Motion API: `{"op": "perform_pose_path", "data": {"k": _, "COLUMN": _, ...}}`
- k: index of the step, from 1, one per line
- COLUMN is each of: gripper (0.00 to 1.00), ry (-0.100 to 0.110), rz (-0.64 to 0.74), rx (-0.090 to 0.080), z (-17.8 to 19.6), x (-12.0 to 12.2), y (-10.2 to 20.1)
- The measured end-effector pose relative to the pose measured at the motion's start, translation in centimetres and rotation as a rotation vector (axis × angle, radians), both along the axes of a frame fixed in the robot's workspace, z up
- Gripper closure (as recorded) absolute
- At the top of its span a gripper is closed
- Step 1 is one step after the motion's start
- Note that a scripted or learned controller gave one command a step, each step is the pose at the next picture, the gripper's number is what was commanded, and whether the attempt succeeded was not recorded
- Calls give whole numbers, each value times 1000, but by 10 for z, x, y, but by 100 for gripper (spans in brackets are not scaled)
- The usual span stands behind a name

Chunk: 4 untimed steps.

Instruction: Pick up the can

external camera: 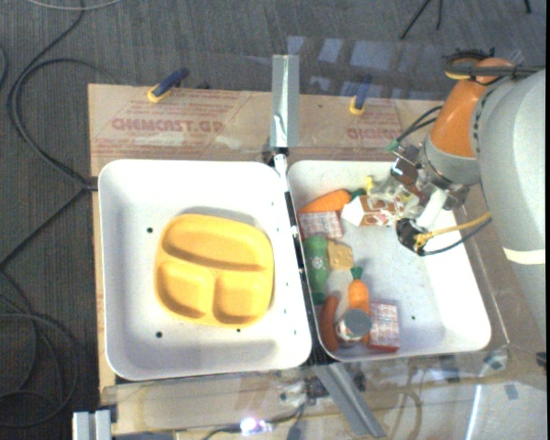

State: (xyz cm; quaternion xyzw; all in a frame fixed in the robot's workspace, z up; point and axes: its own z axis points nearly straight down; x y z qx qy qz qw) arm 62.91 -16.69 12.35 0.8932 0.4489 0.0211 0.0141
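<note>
The can (354, 324) stands upright at the right bin's (440, 324) front edge: rigid, light, slippery, best pinched across its sides. The claw's (405, 211) opening cannot be made out.

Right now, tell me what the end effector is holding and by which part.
Cannot be told. The end effector sits at the upper edge of the right bin, apart from the can lying at the bin's lower left.

The arm (522, 154) is cut off at 3 o'clock, and the end effector (412, 211) fingers are too small to read.
</note>
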Motion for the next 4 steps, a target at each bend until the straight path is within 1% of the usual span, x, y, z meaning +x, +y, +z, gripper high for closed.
{"op": "perform_pose_path", "data": {"k": 1, "gripper": 100, "ry": 53, "rz": -91, "rx": 5, "z": 100, "x": 33, "y": 57}}
{"op": "perform_pose_path", "data": {"k": 2, "gripper": 100, "ry": 56, "rz": -168, "rx": 7, "z": 82, "x": -11, "y": 5}}
{"op": "perform_pose_path", "data": {"k": 3, "gripper": 100, "ry": 54, "rz": -243, "rx": 9, "z": 54, "x": -62, "y": -43}}
{"op": "perform_pose_path", "data": {"k": 4, "gripper": 0, "ry": 54, "rz": -243, "rx": 9, "z": 55, "x": -62, "y": -43}}
